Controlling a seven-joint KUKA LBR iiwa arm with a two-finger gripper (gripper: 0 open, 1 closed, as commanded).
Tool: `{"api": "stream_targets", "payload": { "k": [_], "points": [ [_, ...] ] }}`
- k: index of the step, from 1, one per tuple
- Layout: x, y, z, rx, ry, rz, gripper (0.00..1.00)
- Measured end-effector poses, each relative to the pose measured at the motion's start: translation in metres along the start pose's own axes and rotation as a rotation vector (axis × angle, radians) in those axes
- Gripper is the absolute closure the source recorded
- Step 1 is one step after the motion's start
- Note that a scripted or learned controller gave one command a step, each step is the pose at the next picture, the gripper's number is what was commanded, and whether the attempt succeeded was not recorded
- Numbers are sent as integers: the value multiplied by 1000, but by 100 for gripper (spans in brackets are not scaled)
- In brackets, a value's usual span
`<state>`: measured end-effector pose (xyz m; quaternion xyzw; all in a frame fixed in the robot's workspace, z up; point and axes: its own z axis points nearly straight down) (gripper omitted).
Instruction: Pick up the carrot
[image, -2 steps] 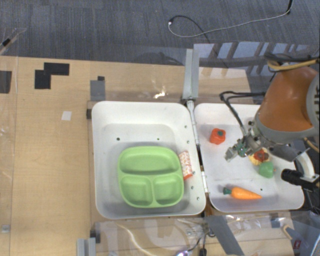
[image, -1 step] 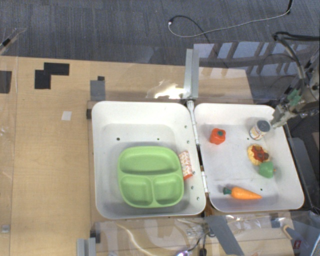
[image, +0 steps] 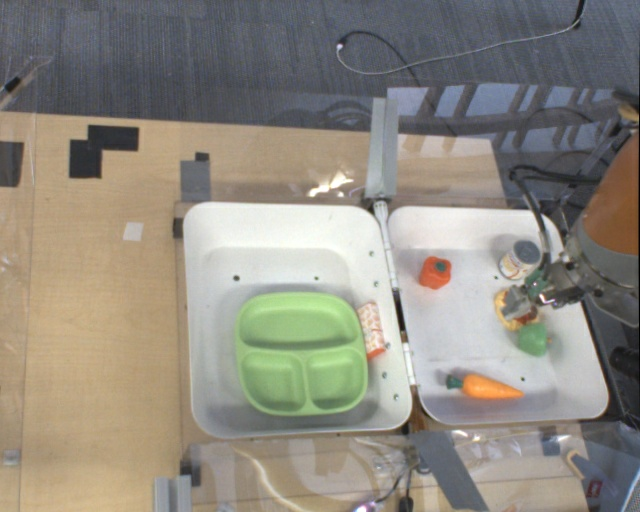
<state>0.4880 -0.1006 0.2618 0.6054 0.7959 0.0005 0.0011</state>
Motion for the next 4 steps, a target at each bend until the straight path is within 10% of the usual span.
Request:
{"api": "stream_targets", "payload": {
  "k": [1,2,3,4],
  "points": [
    [10,4,163,-1,1,-14,100],
    [-84,-14,19,-3,-2,97,100],
    [-85,-22,-28,-4,-4,-114,100],
    [-74,-22,144,2,2,28,100]
  ]
}}
